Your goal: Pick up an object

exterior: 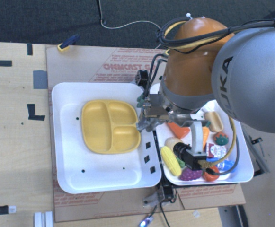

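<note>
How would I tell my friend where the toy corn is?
Find the two white bins; look in the right bin, the one crowded with toy food under the big grey arm. Along its left side, near the front, lies the corn, next to the purple grapes. It is the only long, bumpy yellow thing there.

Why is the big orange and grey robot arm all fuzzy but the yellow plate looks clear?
In the camera view, the grey arm with the orange band sits close to the lens, so it looks soft and huge; the yellow divided plastic plate in the left white shallow bin lies in sharp focus under even light, with faint shadows.
</note>
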Controlling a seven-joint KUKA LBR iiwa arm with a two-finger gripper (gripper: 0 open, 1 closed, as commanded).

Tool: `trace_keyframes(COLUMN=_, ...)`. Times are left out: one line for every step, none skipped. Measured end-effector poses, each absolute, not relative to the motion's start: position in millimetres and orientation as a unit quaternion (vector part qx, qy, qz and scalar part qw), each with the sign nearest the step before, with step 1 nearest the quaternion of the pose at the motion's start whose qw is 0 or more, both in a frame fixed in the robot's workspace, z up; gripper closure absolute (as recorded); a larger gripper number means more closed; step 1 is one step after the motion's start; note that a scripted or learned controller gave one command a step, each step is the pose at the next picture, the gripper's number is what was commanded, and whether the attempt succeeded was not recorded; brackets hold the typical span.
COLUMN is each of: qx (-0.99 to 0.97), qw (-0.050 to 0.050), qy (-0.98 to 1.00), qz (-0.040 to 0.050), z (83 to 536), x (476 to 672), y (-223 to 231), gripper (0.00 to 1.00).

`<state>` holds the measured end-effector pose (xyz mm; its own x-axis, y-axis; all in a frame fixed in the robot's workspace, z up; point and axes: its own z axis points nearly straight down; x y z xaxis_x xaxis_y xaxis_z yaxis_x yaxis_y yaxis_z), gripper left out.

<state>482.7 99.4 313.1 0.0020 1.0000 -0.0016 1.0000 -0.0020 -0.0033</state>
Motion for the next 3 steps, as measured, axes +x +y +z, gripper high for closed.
trace_keyframes(qx=-0.709, qw=0.000, qy=-0.705, qz=0.0023, z=280, x=529.7, y=42, gripper=1.00)
trace_keyframes(qx=-0.707, qw=-0.003, qy=-0.708, qz=-0.0047, z=411, x=495.5, y=28, gripper=1.00)
trace_keyframes(qx=-0.707, qw=-0.002, qy=-0.707, qz=-0.0015, z=455, x=483.4, y=8, gripper=1.00)
